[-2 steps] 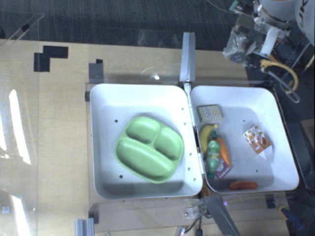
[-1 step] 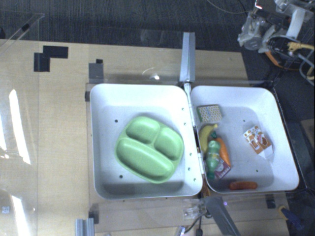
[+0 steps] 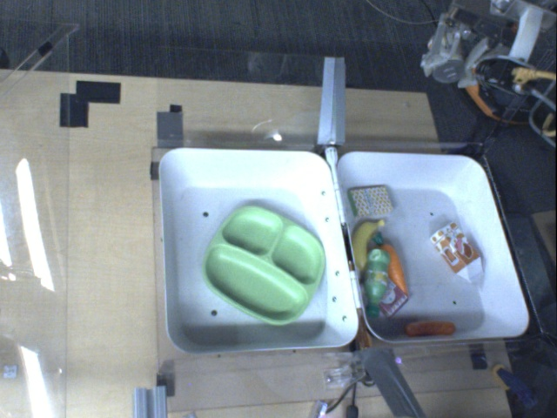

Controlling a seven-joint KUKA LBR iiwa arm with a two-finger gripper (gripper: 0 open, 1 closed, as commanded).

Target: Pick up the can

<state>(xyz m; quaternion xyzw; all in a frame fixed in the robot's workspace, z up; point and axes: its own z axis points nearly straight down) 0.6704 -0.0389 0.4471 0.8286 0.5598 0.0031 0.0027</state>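
Nearest us, at the 6 o'clock edge of the right bin (image 3: 505, 259), lies a red sausage-like piece (image 3: 429, 327), and just at 10 o'clock from it a dark red packet (image 3: 396, 300). Touching that packet's upper end is what we take to be the can (image 3: 377, 274) — a green cylinder lying on its side, with its long axis running roughly 12 to 6 o'clock. It sits close to the bin's left wall, beside the divider that separates it from the left bin (image 3: 174, 259), where a green divided plate (image 3: 264, 262) rests.

The can is crowded. An orange carrot (image 3: 397, 268) lies along its 3 o'clock flank, touching or nearly so, and a banana (image 3: 365, 239) curves in at its 12 o'clock end. Beyond the banana sits a dotted square pad (image 3: 370, 200). A printed snack packet (image 3: 454, 246) lies well apart towards 3 o'clock, with bare bin floor between.

Farthest off, the gripper (image 3: 446, 55) hangs outside the bins, past the right bin's 12 o'clock rim among cables. Whether it is open or closed we cannot tell from here, and nothing shows in its grasp.

From the gripper the can lies at about 7 o'clock, well apart. We judge a grasp across the short axis — 9 to 3 o'clock — fits best, though wall and carrot leave little room.
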